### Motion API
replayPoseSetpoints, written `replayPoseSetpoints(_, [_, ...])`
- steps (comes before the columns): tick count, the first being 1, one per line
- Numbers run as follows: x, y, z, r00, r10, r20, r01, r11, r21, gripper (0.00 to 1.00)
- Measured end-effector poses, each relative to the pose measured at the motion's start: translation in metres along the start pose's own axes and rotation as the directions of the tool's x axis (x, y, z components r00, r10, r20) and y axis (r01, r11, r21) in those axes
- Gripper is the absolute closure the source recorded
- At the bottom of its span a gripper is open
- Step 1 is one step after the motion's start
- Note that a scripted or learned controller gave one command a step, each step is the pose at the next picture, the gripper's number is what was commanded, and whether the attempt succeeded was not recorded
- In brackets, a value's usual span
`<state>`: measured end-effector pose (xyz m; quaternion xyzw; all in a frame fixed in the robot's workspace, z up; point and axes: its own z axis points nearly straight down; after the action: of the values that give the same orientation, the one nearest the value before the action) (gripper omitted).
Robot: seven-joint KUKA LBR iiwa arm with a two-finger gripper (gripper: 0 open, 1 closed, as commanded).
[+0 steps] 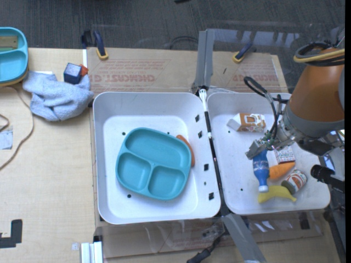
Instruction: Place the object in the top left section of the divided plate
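Observation:
A teal divided plate (pixel 153 163) with three sections lies in the left bin (pixel 109 119). An orange item (pixel 187 147) pokes out from under the plate's right rim. My gripper (pixel 256 148) hangs low over the right bin (pixel 230 196), just above the cap end of a blue bottle (pixel 261 172). Beside the bottle lie a white and red packet (pixel 284 156), an orange carrot-like piece (pixel 281 170), a small can (pixel 296 181) and a yellow banana (pixel 277 195). A brown and white carton (pixel 250 123) rests further back in that bin.
The arm's orange and grey body (pixel 321 97) covers the right bin's far right side. On the bench to the left are a grey cloth (pixel 57 98), a small blue block (pixel 73 72) and another teal tray (pixel 12 53).

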<state>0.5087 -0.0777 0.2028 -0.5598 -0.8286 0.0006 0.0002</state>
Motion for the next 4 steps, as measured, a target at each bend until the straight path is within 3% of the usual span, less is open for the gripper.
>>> replayPoseSetpoints(1, [0.056, 0.122, 0.005, 0.999, -0.045, -0.001, 0.045, 0.999, 0.003, 1.0])
replayPoseSetpoints(2, [0.156, 0.155, 0.059, 0.989, -0.149, -0.001, 0.149, 0.989, 0.005, 1.0])
replayPoseSetpoints(3, [0.227, 0.189, -0.027, 0.984, -0.179, 0.001, 0.179, 0.984, 0.002, 1.0])
replayPoseSetpoints(4, [0.227, 0.189, -0.027, 0.984, -0.179, 0.002, 0.179, 0.984, 0.003, 0.0])
